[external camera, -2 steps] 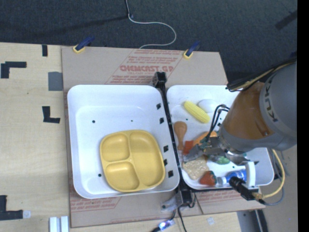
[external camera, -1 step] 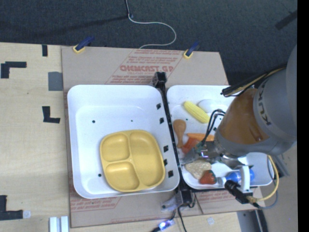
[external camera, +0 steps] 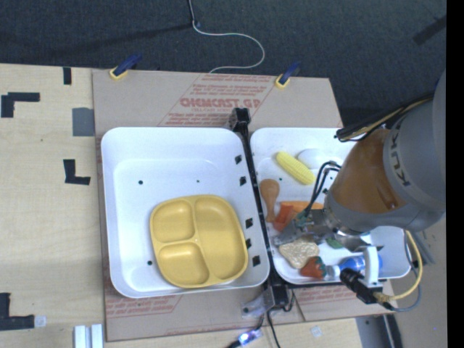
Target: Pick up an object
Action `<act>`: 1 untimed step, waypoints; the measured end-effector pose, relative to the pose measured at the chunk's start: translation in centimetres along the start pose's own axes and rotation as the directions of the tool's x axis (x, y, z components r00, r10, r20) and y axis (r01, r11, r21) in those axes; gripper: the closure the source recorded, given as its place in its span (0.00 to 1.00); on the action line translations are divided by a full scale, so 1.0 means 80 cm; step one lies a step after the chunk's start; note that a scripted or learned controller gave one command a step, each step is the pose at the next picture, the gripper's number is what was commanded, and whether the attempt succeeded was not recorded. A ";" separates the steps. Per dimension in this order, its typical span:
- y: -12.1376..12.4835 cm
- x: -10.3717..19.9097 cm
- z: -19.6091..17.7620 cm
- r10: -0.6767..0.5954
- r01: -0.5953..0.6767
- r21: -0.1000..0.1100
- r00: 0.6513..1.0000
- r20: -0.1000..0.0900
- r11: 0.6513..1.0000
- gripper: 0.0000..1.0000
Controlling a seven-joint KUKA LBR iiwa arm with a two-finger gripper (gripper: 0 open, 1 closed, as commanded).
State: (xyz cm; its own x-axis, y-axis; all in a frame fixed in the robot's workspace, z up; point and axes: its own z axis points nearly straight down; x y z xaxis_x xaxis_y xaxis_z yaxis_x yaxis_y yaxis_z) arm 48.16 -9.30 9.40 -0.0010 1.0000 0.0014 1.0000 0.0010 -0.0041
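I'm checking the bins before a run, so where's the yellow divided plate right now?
The yellow divided plate lies flat in the left bin, toward its near right corner, close to the divider beside the right bin that holds the corn cob.

Single fixed camera above the bench, angled downward, both white bins in frame, arm at right
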 end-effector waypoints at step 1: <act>-0.001 -0.004 -0.053 0.000 0.000 -0.004 1.000 0.001 1.000 1.00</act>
State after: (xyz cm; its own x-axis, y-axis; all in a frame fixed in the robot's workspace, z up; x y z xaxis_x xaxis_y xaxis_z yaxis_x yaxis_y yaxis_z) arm 48.14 -9.62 13.61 -0.0007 1.0000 0.0006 1.0000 0.0007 0.0002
